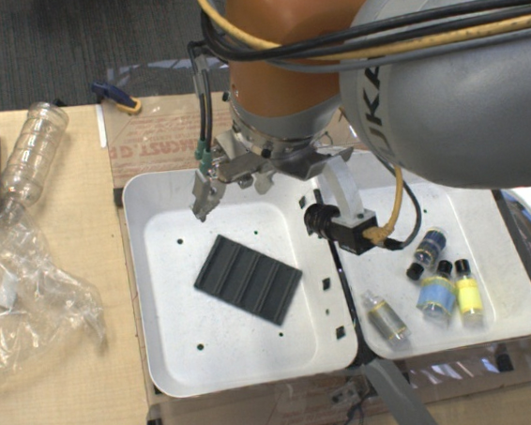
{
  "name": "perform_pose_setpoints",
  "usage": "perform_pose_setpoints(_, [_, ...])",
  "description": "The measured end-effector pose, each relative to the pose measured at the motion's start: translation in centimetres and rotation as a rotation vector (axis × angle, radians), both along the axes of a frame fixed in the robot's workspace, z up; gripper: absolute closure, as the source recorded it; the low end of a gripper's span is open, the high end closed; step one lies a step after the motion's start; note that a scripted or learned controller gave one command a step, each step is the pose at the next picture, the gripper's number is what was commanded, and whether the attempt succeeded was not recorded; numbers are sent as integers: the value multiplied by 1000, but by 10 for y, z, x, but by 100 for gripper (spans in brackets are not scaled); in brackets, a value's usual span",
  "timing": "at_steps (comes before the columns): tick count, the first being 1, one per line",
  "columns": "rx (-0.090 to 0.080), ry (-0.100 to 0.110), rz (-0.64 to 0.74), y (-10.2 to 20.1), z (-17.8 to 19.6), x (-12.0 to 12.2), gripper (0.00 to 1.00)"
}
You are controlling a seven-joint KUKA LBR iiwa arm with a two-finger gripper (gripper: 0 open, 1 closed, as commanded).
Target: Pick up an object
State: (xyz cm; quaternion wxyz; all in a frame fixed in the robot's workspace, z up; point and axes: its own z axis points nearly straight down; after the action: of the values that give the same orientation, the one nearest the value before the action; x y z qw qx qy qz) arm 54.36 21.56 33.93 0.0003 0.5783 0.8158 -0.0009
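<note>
here the gripper (209, 192) is seen over the left bin (168, 359); whether it is open cannot be told, and nothing is seen held. a dark ribbed panel (248, 279) is found at five o'clock from it. small bottles (443, 287) are grouped in the right bin (512, 313).

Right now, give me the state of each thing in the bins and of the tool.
Dark ribbed panel: flat in left bin, askew.
Clear vial: lying in right bin.
Yellow bottle: lying, capped.
Blue bottles: lying, capped.
Tool: above left bin, nothing visibly held.
</note>
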Motion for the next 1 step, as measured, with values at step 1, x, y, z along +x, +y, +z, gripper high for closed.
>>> perform_pose_setpoints(1, [-3, 0, -420, 6, 13, 35, 0])
